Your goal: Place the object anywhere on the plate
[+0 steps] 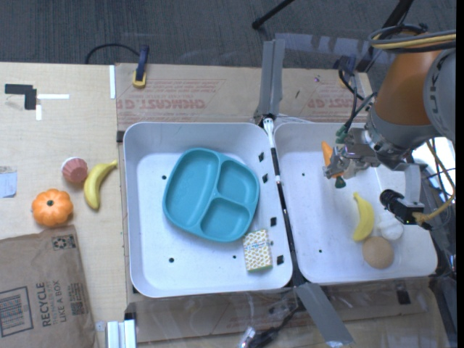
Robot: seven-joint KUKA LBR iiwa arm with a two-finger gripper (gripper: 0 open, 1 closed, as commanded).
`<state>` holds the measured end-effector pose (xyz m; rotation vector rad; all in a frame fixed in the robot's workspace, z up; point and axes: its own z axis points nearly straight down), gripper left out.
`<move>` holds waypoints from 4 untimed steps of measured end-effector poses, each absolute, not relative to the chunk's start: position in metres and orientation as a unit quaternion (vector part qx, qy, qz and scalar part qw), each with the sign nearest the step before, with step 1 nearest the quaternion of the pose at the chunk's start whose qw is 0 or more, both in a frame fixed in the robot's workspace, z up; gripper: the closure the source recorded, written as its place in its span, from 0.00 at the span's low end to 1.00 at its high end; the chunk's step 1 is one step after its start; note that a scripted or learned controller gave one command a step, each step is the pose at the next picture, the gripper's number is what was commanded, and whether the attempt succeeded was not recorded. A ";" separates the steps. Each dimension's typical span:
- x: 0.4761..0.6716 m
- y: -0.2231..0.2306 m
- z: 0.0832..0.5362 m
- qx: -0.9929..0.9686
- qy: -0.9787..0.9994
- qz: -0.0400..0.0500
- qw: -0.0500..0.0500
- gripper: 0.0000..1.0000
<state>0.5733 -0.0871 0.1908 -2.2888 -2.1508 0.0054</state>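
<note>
A blue three-compartment plate (210, 194) lies in the left bin (145, 158), with nothing on it. My gripper (338, 171) hangs over the upper left part of the right bin (312, 259). A small orange piece (328, 153) shows right at the gripper's left side; whether it is held or lies on the bin floor is unclear. A yellow banana (363, 217) lies just below and right of the gripper. A tan egg (378, 253) and a white item (391, 230) sit beside the banana's lower end.
A small yellow-patterned box (257, 251) lies in the left bin just below the plate. On the bench to the left are a banana (97, 183), a small pumpkin (52, 207) and a pinkish cup-like item (75, 170). A grey divider (274, 172) separates the bins.
</note>
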 end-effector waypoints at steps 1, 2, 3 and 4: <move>0.602 0.013 0.190 -0.721 -0.693 0.002 0.000 1.00; 0.608 0.042 0.162 -0.766 -0.643 -0.004 -0.012 1.00; 0.607 0.048 0.161 -0.774 -0.633 -0.002 -0.018 1.00; 0.587 0.111 0.178 -0.781 -0.624 0.002 0.000 1.00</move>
